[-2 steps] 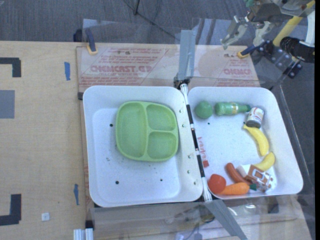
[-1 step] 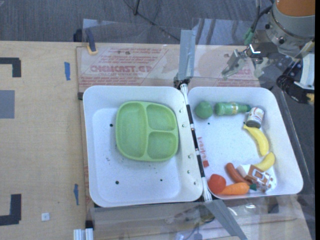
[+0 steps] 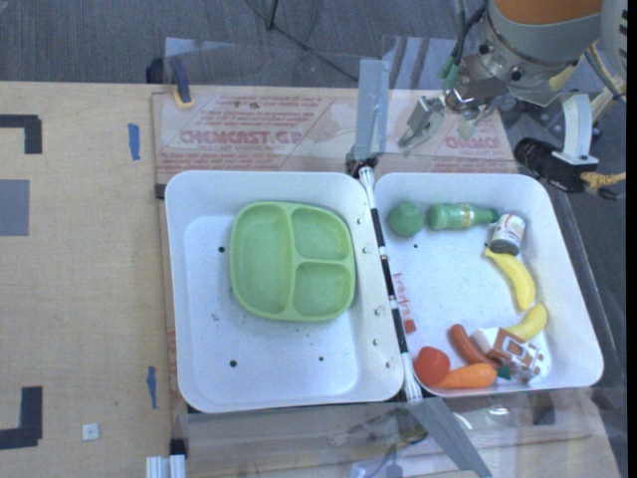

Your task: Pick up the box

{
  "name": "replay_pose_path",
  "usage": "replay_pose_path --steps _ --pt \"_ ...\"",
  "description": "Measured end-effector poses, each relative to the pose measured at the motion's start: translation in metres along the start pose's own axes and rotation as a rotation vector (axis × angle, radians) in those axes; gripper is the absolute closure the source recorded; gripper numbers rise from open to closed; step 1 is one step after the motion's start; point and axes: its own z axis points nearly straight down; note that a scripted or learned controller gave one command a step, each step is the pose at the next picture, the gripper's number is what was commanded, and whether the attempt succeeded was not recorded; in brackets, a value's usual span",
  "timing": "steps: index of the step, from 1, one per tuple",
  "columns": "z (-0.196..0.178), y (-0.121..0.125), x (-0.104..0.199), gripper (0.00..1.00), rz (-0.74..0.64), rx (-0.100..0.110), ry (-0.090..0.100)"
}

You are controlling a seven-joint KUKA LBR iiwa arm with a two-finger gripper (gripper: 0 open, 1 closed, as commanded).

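The box [image 3: 519, 353] is a small white carton with orange print. It lies in the near right corner of the right bin [image 3: 438, 287], pressed against other toy food. My gripper [image 3: 444, 118] hangs above the back edge of that bin, far from the box and well clear of it. Its fingers are open and hold nothing.
The right bin also holds a green ball [image 3: 405, 218], green bottle [image 3: 460, 215], small can [image 3: 508, 233], banana [image 3: 515, 277], yellow piece [image 3: 529, 322], sausage [image 3: 465, 344], tomato [image 3: 431, 364] and carrot [image 3: 468, 376]. A green divided plate [image 3: 294, 260] lies in the left bin [image 3: 199, 297].
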Motion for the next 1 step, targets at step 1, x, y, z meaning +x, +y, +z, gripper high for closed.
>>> replay_pose_path --steps 1 --pt "0.1482 -0.0659 -0.0382 0.0 0.004 0.003 0.002"
